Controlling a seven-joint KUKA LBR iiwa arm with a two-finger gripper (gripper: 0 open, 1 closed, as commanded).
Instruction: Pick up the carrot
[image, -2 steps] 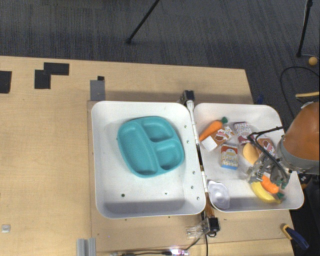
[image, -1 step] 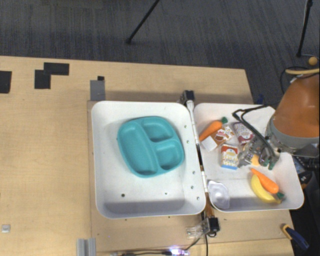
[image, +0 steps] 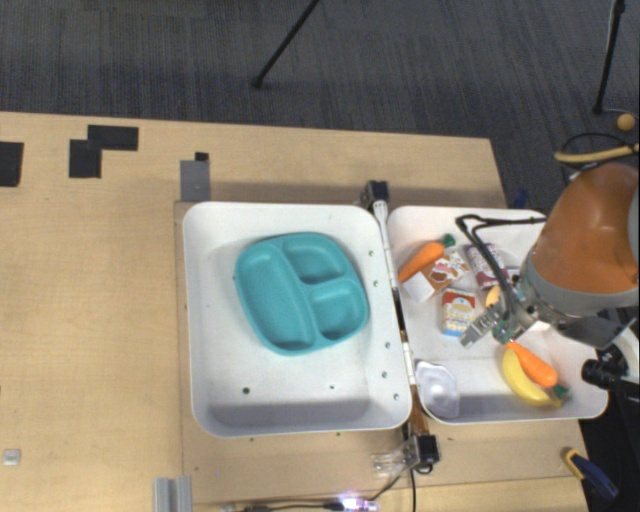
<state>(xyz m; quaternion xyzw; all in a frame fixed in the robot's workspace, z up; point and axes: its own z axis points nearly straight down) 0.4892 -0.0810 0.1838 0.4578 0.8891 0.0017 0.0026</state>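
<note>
In the right bin (image: 590, 405), the gripper (image: 497, 325) hangs over small packets (image: 457, 300), its state impossible to tell. The carrot (image: 420, 260) lies near the bin's upper-left corner, apart from it.

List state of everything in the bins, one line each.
carrot: lying at the right bin's upper left, not gripped
second carrot: lying across the banana
banana: lying near the right bin's front edge
snack packets: lying loose mid-bin
clear cup: on its side, front left corner
teal plate: flat in the left bin
gripper: low over the packets, apart from the carrot
</note>
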